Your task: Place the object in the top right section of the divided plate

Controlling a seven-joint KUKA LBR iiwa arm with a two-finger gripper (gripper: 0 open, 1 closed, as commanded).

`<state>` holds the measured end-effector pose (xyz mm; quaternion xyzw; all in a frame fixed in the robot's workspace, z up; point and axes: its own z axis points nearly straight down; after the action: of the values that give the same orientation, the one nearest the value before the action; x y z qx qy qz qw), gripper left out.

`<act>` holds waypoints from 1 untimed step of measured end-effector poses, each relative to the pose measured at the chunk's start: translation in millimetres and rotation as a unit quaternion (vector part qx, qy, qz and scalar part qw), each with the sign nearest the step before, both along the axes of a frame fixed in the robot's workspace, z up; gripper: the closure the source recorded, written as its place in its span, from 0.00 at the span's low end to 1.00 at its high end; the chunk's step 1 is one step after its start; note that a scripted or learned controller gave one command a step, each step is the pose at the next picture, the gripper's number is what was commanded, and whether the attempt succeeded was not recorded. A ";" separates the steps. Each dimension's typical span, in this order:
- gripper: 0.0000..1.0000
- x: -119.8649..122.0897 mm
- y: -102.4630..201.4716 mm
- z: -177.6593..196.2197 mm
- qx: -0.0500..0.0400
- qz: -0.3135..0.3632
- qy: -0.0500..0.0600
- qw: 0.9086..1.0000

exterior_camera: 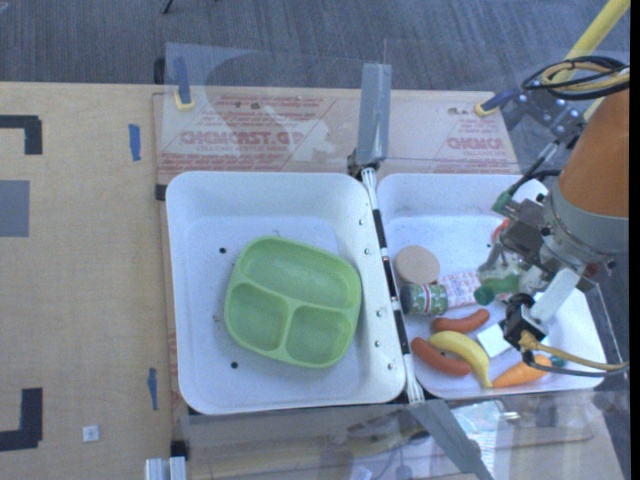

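The left shallow white bin [200, 218] holds the light green divided plastic plate [292, 301]. The grey, orange-banded arm [590, 198] reaches over the right white bin [440, 208]. Its gripper [505, 280] hangs low there; whether it is open or closed cannot be told. Beside it lie a yellow toy banana [468, 353], a round tan disc [417, 265] and a small labelled can [425, 298].

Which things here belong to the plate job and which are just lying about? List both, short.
Job: green divided plate; gripper, over the right bin. Which object it is meant to carry, I cannot tell.

Lying about, in the right bin: banana, upper sausage, lower sausage, carrot, green-labelled can, tan disc.
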<state>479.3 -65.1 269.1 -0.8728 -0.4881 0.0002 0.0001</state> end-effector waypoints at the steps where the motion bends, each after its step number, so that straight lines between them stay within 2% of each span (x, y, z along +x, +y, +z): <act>1: 1.00 0.4 80.7 28.0 0.000 0.168 0.000 0.986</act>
<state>479.7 15.6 297.1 -0.7785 -0.6276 0.0000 -0.0004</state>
